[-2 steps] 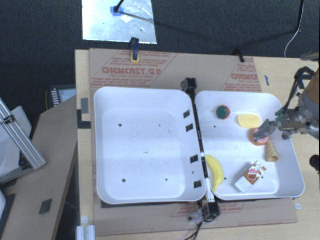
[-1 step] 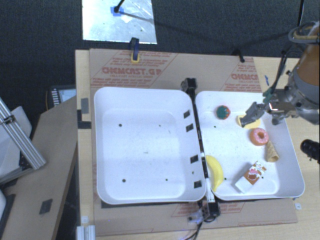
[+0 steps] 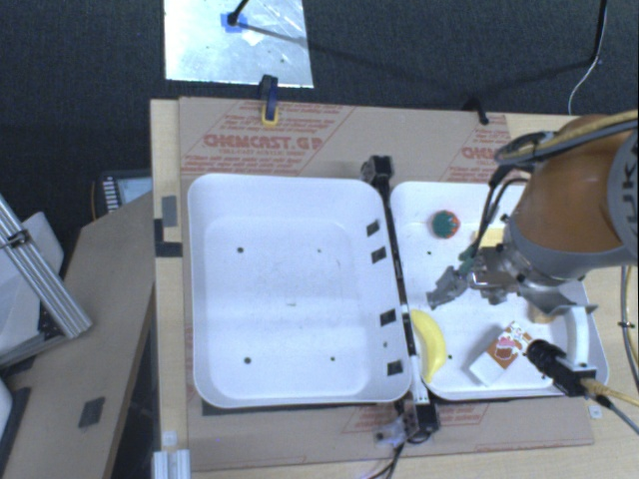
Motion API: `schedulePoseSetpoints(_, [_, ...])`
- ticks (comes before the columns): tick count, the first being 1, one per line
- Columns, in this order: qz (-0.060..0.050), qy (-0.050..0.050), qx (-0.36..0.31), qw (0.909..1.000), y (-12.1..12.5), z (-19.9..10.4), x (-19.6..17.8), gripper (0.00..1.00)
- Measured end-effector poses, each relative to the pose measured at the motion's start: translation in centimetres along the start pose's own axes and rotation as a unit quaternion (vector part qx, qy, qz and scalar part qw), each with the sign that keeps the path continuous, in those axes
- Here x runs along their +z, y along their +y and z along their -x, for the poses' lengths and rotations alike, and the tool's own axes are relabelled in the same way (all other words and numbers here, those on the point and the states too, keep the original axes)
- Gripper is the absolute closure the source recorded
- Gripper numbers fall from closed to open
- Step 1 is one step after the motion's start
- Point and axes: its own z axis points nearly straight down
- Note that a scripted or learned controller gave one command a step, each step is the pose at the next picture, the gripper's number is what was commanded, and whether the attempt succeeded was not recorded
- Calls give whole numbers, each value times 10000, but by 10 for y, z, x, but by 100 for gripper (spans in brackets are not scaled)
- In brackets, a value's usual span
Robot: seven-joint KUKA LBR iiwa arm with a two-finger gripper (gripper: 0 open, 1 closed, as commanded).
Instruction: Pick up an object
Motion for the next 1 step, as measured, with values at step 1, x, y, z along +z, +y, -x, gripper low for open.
schedulePoseSetpoints(1, [118, -21, -21, 9999, 103, -1, -70, 0])
